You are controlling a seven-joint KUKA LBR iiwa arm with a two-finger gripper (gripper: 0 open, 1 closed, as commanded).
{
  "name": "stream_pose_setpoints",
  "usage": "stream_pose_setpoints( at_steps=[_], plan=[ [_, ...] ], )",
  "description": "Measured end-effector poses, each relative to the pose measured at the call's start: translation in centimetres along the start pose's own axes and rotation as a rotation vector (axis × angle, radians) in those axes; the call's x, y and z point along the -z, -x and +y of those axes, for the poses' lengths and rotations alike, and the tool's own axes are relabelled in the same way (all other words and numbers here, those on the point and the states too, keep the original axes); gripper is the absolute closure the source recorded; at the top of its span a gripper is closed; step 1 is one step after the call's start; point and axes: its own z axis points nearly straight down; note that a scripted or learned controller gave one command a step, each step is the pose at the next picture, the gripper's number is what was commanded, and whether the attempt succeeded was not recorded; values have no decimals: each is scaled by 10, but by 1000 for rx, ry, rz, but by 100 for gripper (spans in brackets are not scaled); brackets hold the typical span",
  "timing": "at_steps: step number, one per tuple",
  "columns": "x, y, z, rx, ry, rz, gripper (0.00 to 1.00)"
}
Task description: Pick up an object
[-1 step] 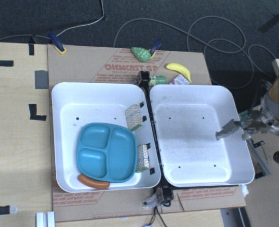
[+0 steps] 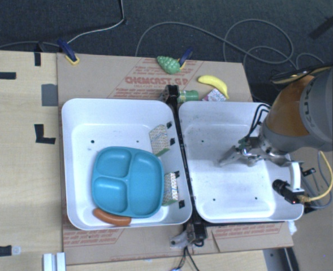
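— So where's the end effector [image 2: 225,160]?
— Low in the right bin [image 2: 234,205], fingers slightly parted, nothing between them.
— And the objects?
— Well to its left, the blue plate [image 2: 126,180] and orange sausage [image 2: 112,218].

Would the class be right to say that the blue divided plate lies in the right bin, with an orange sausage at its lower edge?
Not quite. The camera view shows the blue divided plate in the left bin, not the right bin. The rest holds: the orange sausage lies at the plate's lower edge.
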Motion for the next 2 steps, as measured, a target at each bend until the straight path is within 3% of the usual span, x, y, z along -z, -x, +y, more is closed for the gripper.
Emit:
stream_pose_setpoints(
  at_steps=[1,2],
  plan=[
    [0,-52,75,-1,-7,2,0],
    [-2,-35,118,-1,-4,-1,0]
  ],
)
